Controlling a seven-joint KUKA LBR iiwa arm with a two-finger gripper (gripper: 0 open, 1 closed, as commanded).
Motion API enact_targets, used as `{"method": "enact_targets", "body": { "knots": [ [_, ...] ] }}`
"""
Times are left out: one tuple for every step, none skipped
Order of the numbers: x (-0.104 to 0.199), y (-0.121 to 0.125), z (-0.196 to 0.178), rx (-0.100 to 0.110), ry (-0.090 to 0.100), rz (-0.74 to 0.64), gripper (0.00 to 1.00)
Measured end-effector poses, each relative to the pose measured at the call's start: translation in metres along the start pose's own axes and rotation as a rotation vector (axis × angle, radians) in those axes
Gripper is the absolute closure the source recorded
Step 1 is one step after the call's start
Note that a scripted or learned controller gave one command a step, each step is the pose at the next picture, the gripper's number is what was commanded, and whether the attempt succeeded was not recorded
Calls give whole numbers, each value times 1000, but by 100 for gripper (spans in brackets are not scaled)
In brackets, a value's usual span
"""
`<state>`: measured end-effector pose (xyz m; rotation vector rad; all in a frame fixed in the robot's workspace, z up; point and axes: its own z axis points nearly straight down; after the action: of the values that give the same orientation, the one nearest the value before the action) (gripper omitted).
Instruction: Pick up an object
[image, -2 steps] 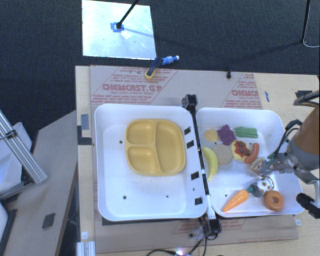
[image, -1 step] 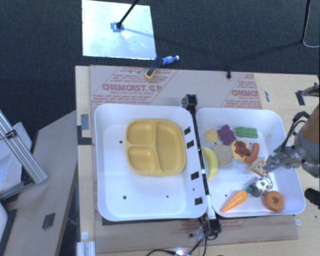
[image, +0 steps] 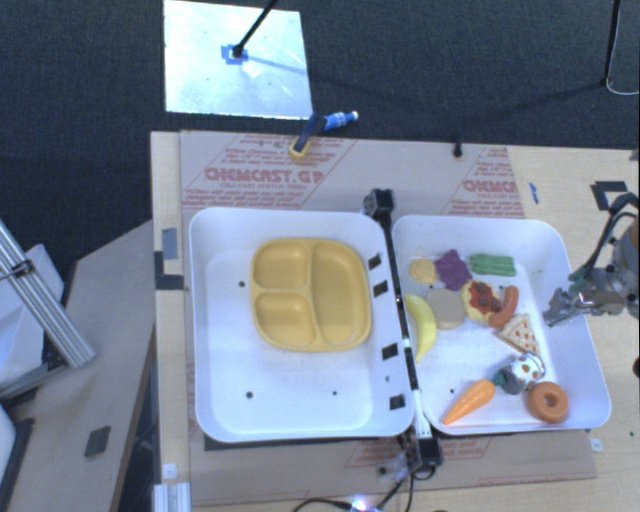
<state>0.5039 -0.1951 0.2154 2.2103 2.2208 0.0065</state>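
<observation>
Left bin (image: 215, 330): yellow three-compartment tray (image: 310, 293) lying flat near its middle, nothing in the compartments.

Right bin (image: 575, 300): toy food bunched in the middle and lower part. Banana (image: 421, 326) along the left wall, purple grapes (image: 454, 268) and green beans (image: 492, 264) toward the top, pizza slice (image: 520, 334) right of centre, carrot (image: 470, 400) and donut (image: 548, 402) along the bottom edge (pieces mid-cluster touch or overlap; hard to separate).

Gripper (image: 572, 300) at the right bin's right wall, over bare floor, fingers look spread, nothing between them. No object picked yet.

Judgement: pizza slice is nearest, but the donut sits freer. Pick a piece with open floor on both sides, centre the fingers over it, and descend square before closing
</observation>
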Motion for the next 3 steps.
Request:
{"method": "enact_targets", "body": {
  "knots": [
    [0, 1, -10, 5, 2, 0, 100],
    [61, 9, -17, 5, 5, -6, 100],
    [117, 9, -5, 7, 6, -5, 100]
  ]
}}
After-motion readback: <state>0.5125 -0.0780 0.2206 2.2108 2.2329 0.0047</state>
